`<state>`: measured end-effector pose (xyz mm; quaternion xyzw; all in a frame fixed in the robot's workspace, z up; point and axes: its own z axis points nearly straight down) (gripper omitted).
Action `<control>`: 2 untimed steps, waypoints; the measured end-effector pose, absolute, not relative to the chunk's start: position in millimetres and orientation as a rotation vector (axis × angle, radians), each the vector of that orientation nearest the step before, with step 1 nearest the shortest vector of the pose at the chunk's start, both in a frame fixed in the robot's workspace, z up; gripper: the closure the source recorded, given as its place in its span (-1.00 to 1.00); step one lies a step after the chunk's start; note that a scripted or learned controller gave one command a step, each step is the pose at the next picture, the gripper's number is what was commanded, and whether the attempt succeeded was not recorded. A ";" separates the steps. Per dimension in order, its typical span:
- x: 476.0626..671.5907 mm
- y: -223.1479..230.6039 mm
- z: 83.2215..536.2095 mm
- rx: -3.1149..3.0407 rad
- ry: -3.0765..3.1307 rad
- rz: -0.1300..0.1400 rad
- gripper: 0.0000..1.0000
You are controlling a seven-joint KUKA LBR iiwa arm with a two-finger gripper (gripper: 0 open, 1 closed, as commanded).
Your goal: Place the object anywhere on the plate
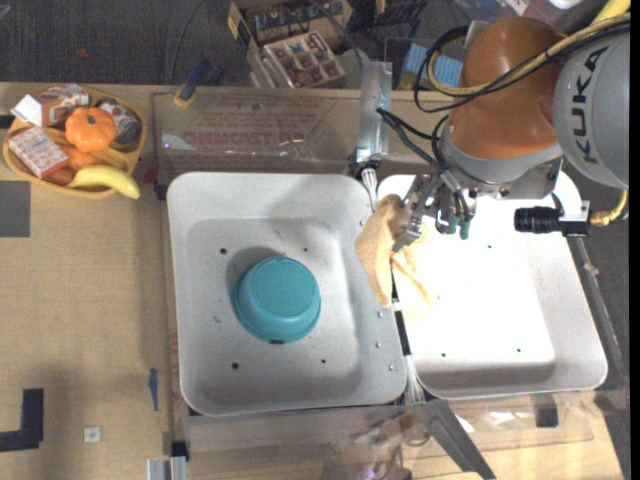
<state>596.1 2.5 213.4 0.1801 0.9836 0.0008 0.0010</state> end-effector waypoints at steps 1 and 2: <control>561.0 33.0 228.0 0.009 3.139 0.003 1.00; 523.1 65.2 226.9 0.002 3.139 0.002 1.00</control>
